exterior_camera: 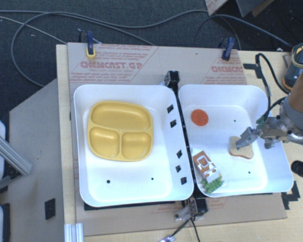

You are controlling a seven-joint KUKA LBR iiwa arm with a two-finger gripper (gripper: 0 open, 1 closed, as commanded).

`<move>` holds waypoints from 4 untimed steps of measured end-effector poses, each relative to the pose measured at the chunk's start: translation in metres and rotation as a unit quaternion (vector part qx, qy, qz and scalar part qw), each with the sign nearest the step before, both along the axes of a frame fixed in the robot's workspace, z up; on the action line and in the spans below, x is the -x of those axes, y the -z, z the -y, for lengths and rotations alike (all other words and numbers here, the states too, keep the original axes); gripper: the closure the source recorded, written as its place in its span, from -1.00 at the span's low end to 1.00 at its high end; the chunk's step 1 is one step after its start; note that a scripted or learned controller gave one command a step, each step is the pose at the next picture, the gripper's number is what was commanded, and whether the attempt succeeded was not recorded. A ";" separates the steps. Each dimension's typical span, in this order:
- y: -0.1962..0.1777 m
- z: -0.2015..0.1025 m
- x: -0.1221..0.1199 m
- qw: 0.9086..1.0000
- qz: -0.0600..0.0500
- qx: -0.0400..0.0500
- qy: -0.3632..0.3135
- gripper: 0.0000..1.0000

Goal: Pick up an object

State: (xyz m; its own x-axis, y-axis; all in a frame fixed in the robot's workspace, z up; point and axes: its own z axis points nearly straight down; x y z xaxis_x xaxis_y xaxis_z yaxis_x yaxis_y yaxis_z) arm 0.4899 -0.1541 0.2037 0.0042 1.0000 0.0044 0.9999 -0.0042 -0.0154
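The surface (116,64) is a brown board printed with red lettering, standing over a dark carpeted floor (35,44) crossed by grey cables (40,18). Two blue clamps (91,43) grip the board's far edge, one near each bin. A strip of black clips (175,135) runs along the seam between the two bins.

Left bin (86,185): holds a yellow divided plate (121,130) with three compartments, lying flat in the far half of the bin.

Right bin (272,178): holds three items.
- An orange disc (200,117), lying flat near the far left corner.
- A small printed packet (207,169) with orange-and-white and green markings, resting against the near left wall.
- A tan, flat, irregular piece (241,150), lying near the middle of the bin, well apart from the disc and the packet.

The grey arm (295,107) enters from the right edge and reaches over the right bin. The pincer (245,139) sits low, directly over the far edge of the tan piece, with a finger (246,136) touching or nearly touching it. Whether the pincer is apart or together cannot be told from this view, and the tan piece is not visibly between the fingers; it appears to lie on the bin floor.
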 end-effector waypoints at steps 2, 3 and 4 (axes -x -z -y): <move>0.055 -0.007 -0.002 1.000 0.004 0.000 -0.002 -1.00; 0.119 -0.008 0.002 1.000 0.003 0.000 -0.002 -1.00; 0.119 -0.009 0.002 1.000 0.006 0.001 -0.002 -1.00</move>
